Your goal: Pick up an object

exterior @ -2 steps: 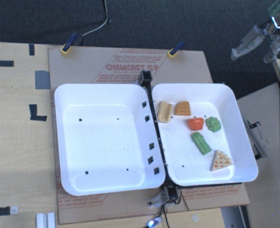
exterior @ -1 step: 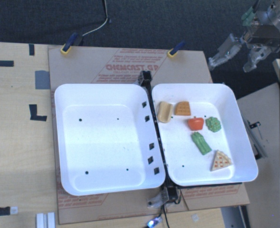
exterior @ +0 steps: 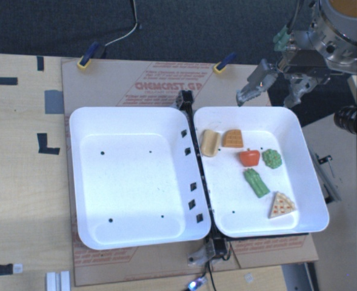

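Note:
The right bin (exterior: 304,162) holds several toy foods: a tan bread roll (exterior: 210,142), an orange waffle piece (exterior: 233,139), a red pepper (exterior: 249,157), a green broccoli (exterior: 272,159), a green cucumber (exterior: 256,182) and a pizza slice (exterior: 281,205). My gripper (exterior: 274,88) hangs high above the back edge of the right bin, open, with nothing between its fingers. One grey finger (exterior: 254,85) points down to the left, the other (exterior: 294,93) sits right of it.
The left bin (exterior: 81,162) adjoins the right one along a black hinge strip (exterior: 193,162). Both rest on a cardboard sheet (exterior: 154,83) held by blue and yellow clamps (exterior: 88,54). A cable (exterior: 126,32) runs across the dark floor behind.

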